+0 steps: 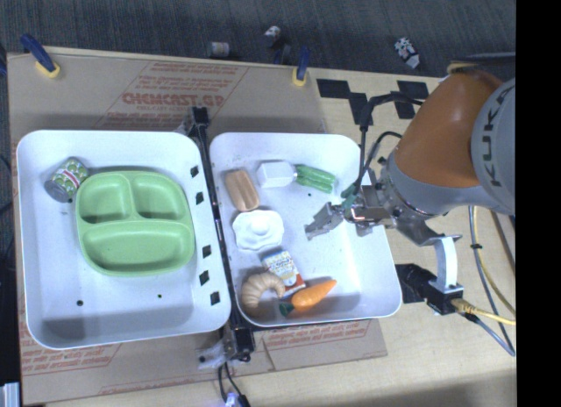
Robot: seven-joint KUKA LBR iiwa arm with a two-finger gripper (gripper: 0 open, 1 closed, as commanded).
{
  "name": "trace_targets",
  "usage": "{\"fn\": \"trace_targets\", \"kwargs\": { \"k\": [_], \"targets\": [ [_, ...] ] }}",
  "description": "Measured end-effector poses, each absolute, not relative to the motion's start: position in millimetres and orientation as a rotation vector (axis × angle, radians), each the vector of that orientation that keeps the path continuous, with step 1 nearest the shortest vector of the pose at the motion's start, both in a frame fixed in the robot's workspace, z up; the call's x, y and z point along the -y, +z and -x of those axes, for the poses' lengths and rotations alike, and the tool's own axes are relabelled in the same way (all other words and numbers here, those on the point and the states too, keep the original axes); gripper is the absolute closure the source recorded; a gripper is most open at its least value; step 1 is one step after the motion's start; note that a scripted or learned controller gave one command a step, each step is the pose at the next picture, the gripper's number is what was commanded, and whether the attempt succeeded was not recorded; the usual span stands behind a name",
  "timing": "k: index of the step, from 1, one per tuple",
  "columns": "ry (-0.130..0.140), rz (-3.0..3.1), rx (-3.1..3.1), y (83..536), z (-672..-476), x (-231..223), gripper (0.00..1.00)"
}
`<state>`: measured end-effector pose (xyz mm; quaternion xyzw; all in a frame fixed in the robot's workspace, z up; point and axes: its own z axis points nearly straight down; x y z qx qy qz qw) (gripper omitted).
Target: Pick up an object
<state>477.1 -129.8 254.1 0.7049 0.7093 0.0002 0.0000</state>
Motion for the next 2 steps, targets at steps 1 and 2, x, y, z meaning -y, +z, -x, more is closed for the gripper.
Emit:
{"fn": "trace_targets", "kwargs": {
  "k": [1, 2],
  "targets": [
    [0.005, -2.214, -2.225, 94, -478.6, 141, 0.0],
    [0.011, -2.21, -2.223, 96, -590.4, 114, 0.0]
  ]
}}
